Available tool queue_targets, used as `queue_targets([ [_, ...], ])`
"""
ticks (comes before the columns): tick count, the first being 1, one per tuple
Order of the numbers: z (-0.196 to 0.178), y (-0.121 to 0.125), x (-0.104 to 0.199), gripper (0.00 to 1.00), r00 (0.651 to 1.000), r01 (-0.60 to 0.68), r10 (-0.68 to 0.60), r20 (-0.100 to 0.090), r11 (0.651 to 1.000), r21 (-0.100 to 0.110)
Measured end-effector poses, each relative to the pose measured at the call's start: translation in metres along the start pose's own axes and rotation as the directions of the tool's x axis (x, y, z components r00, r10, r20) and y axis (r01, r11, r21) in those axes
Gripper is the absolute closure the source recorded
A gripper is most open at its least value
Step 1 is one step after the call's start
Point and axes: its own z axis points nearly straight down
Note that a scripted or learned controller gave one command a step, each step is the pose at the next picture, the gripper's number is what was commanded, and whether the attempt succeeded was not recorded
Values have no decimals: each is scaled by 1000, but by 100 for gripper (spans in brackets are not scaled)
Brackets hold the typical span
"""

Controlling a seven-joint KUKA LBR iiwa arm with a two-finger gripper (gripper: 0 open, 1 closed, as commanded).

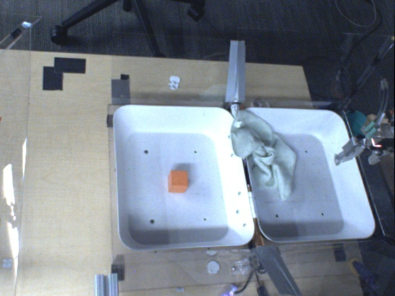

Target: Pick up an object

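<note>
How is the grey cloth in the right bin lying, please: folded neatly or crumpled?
Crumpled. The cloth sits bunched in irregular folds against the right bin's left wall, one corner draped over the divider.

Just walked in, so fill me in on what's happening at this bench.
Nothing is being handled yet. An orange block sits alone near the middle of the left bin. A crumpled grey-green cloth lies in the right bin, bunched against its upper left corner and the divider between the bins. The gripper is at the right bin's far right edge, well away from both things.
</note>
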Motion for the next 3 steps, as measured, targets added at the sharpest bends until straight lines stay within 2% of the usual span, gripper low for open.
queue_targets([
  [1, 104, 41, -3, 0, 1000, 15, -15, 0, 1000, 1],
  [2, 175, 86, -3, 0, 1000, 19, -19, 2, 1000, -7],
  [3, 162, 89, -2, 100, 1000, 24, -24, 4, 1000, -14],
])
